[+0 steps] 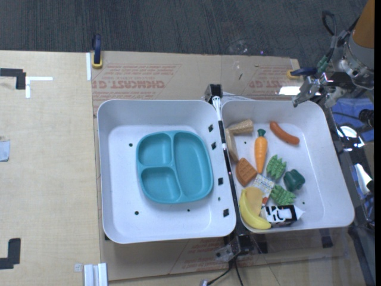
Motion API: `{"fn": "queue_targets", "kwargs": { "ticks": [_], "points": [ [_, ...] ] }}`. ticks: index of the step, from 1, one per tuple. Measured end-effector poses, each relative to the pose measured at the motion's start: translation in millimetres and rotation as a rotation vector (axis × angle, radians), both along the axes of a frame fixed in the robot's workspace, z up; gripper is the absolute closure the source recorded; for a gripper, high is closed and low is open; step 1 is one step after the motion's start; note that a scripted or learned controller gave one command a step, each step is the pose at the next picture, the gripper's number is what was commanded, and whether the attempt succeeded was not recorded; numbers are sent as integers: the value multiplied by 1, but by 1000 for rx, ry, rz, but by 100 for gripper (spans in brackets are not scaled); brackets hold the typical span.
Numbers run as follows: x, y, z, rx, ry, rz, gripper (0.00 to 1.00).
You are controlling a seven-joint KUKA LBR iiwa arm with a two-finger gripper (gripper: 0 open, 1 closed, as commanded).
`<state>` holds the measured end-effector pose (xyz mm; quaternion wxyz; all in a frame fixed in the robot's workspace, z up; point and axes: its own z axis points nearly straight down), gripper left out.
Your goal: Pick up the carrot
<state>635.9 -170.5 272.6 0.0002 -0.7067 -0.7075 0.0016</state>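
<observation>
The carrot is orange with a small green top. It lies in the right bin, left of the bin's middle, with its green end pointing to the far side. My gripper hangs over the far right corner of that bin, up and to the right of the carrot and well apart from it. Nothing is held in it.
Around the carrot lie a red sausage, a bread piece, a brown pastry, green vegetables, a banana and a black-and-white packet. The left bin holds a teal divided plate.
</observation>
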Motion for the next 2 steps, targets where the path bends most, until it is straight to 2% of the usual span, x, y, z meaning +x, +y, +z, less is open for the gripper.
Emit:
{"fn": "queue_targets", "kwargs": {
  "ticks": [1, 2],
  "points": [
    [-23, 75, -175, 0, -1, -9, 0],
    [-22, 73, -165, -1, -1, -14, 100]
  ]
}}
